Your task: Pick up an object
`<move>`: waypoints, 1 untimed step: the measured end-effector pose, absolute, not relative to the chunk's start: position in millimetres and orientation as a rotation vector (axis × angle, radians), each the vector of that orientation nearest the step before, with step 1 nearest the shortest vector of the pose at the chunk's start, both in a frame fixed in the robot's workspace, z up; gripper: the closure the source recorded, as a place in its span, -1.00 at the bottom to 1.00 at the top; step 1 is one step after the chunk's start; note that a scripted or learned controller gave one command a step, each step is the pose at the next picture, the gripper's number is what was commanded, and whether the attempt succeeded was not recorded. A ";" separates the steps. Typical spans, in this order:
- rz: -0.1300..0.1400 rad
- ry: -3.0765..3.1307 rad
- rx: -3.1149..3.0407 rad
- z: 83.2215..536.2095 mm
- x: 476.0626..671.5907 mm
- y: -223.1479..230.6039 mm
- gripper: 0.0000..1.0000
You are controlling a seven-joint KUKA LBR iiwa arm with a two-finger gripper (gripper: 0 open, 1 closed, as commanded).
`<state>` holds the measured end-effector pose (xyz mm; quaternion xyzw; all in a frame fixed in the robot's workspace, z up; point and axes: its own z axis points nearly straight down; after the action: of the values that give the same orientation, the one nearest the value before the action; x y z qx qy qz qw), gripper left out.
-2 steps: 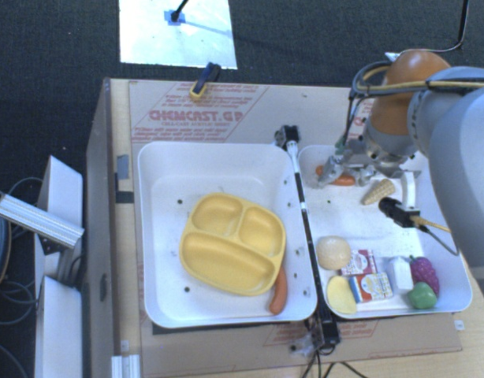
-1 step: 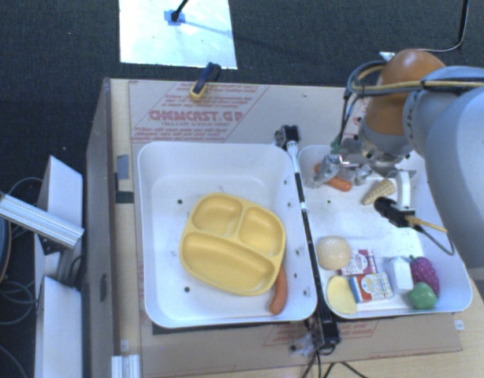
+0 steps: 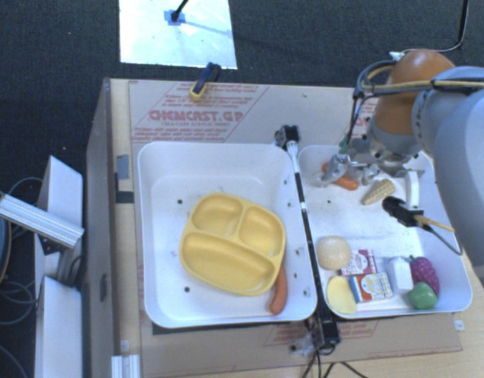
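One hand [image 3: 344, 168] sits low in the right bin [image 3: 360, 223] beside a small orange item [image 3: 347, 184], whether spread or pinched unreadable.

Gripper [image 3: 342, 171] low (arm from right)

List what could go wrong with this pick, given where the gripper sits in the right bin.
1. The gripper is down in the far corner of the right bin, close to its wall, so it may scrape or catch the rim.
2. The small orange piece beneath it lies close to the corn cob. A grasp could nudge the cob or push the piece away.
3. The orange piece is partly hidden, so an off-centre grip could let it slip.
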<state>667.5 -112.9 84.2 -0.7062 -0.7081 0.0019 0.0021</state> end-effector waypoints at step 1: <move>0.006 -2.221 -2.216 84.3 667.6 -117.8 -1.00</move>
<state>667.6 -117.8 84.3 -0.7062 -0.7080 0.0019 0.0020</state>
